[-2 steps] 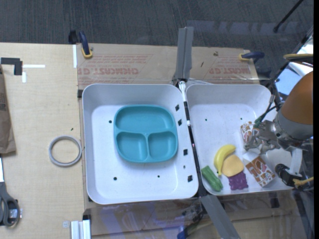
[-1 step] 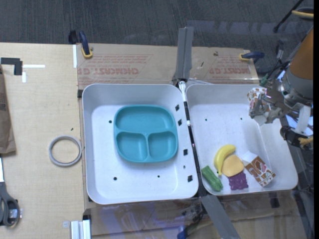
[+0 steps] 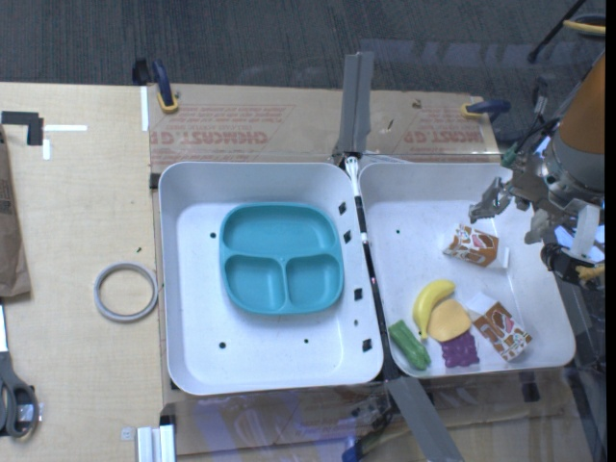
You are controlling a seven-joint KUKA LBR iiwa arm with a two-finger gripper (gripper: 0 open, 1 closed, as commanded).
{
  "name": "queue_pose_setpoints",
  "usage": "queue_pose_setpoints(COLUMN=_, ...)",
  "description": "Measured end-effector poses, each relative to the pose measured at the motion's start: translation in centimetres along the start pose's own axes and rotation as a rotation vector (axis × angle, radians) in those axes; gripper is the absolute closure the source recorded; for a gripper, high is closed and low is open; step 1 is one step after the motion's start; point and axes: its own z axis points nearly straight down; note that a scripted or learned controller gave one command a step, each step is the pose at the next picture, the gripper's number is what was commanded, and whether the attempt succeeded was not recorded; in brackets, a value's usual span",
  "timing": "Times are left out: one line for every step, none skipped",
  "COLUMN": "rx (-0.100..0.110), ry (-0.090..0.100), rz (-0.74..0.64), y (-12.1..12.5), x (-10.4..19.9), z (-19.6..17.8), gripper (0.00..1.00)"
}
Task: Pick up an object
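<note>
Jaws [image 3: 508, 208] stand apart above the right bin [image 3: 404, 210] with nothing between them. Just below-left lies a small carton [image 3: 472, 245]; farther off, a banana [image 3: 430, 301]. Picking is not yet done, I judge.

Teal tray [image 3: 282, 258] in left bin [image 3: 183, 287], food items [image 3: 446, 318] right.

A small brown-and-white carton [image 3: 473, 246] lies flat in the right bin [image 3: 404, 210], apart from the other items.
</note>
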Motion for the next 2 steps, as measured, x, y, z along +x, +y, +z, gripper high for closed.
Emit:
queue_pose_setpoints(rx=0.004, ry=0.001, rz=0.397, y=-8.52, x=-0.44, z=6.28, gripper=0.0)
queue_pose_setpoints(rx=0.007, ry=-0.001, rz=0.396, y=-8.49, x=-0.5, z=5.5, gripper=1.0)
